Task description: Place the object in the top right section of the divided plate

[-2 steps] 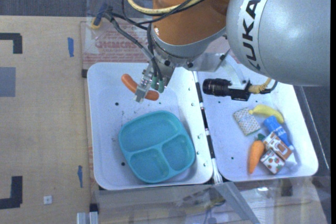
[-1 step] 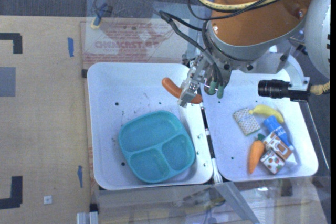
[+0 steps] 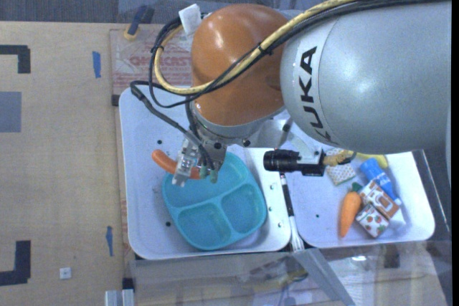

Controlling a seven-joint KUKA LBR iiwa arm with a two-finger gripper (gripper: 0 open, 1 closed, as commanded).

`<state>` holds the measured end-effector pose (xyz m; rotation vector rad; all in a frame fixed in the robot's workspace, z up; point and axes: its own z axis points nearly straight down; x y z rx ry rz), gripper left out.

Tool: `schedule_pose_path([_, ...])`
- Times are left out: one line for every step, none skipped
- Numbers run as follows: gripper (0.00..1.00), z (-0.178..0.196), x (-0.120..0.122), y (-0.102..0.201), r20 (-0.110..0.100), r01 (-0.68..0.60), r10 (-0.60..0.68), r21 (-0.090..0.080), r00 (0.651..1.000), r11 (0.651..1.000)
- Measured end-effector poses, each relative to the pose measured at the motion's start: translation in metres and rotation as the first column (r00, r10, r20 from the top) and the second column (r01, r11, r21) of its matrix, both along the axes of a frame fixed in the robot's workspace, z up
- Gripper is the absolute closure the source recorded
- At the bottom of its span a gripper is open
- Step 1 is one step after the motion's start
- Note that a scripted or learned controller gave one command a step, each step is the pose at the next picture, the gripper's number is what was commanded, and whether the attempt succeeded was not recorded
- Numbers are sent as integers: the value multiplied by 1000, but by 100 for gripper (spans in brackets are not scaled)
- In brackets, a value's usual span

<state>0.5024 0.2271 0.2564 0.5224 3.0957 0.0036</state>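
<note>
Grey KUKA arm [image 3: 373,68] with its orange band looms largest, its two-finger gripper [image 3: 192,167] at the upper left rim of the turquoise divided plastic plate [image 3: 215,208] in the left white bin [image 3: 140,226]. An orange carrot-like object [image 3: 162,160] lies just beside the fingers — whether they clasp it, I cannot tell.

The arm [image 3: 344,61] is looming over the left bin's [image 3: 136,175] twelve-o'clock half, blocking it. The divided plate [image 3: 215,208] is lying open toward six o'clock. An orange object [image 3: 162,159] is crowding its ten-o'clock rim.
</note>
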Motion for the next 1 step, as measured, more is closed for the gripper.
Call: schedule_pose_path([100, -23, -22, -99, -1, 15, -15, -1, 1000, 1000])
